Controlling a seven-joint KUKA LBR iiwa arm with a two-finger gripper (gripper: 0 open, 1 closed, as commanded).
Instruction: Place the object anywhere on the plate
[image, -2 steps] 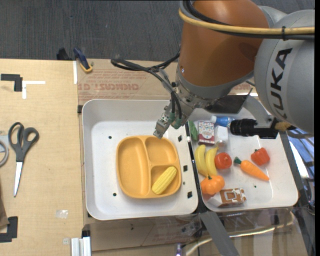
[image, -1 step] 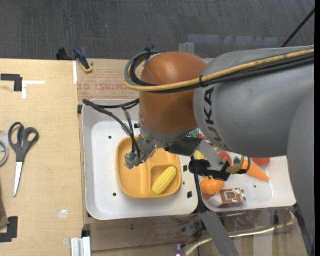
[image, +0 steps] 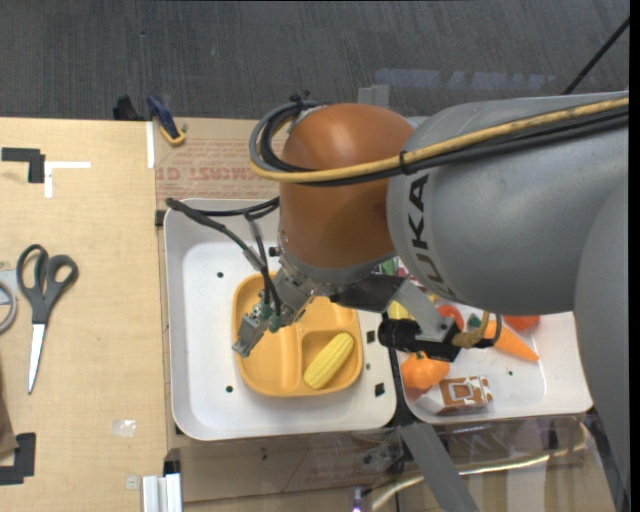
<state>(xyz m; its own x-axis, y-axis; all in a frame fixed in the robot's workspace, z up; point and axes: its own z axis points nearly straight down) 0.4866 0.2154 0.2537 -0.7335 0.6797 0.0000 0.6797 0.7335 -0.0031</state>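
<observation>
A yellow divided plate (image: 280, 370) lies in the left white bin (image: 200, 330). A yellow corn cob (image: 328, 360) rests in the plate's front right compartment, clear of the gripper. My gripper (image: 260, 320) hangs over the plate's left part. Most of it is hidden under the orange wrist band (image: 340, 180) and the grey arm (image: 500, 200). The plate's far edge is covered by the arm.
The right bin (image: 560, 390) holds an orange carrot (image: 515, 342), a round orange fruit (image: 422, 372), a small orange-and-white box (image: 464, 394) and other pieces partly under the arm. Scissors (image: 42, 295) lie on the wooden bench to the left.
</observation>
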